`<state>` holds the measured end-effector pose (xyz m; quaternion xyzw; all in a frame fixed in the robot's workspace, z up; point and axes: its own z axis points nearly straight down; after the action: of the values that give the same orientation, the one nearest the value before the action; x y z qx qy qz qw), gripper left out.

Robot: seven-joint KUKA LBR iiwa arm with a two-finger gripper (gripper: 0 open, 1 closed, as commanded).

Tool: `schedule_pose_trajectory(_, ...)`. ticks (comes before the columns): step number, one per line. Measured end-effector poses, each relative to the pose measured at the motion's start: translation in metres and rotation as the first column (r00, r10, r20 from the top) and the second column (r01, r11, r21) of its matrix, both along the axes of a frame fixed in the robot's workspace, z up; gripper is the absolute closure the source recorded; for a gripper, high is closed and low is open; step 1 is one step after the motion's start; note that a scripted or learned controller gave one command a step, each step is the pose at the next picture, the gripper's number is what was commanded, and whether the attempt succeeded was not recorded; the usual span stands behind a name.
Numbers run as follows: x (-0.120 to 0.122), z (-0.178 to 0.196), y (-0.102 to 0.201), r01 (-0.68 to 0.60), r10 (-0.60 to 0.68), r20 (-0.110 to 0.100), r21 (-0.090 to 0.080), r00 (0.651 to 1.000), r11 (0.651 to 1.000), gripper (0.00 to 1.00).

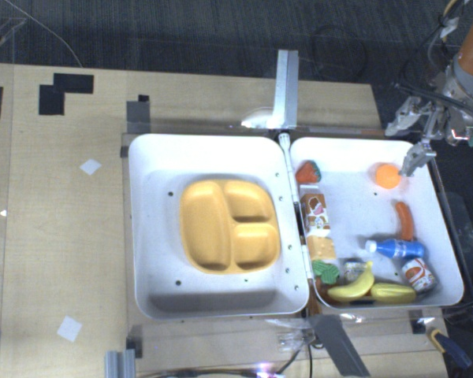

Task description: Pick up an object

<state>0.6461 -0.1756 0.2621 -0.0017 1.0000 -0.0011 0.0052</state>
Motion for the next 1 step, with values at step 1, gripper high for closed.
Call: schedule_pose_trajectory(1,-0.0969,-0.0856,-0.0310,0.192,-0.192,-0.006,0.002,0.981,0.981,0.00)
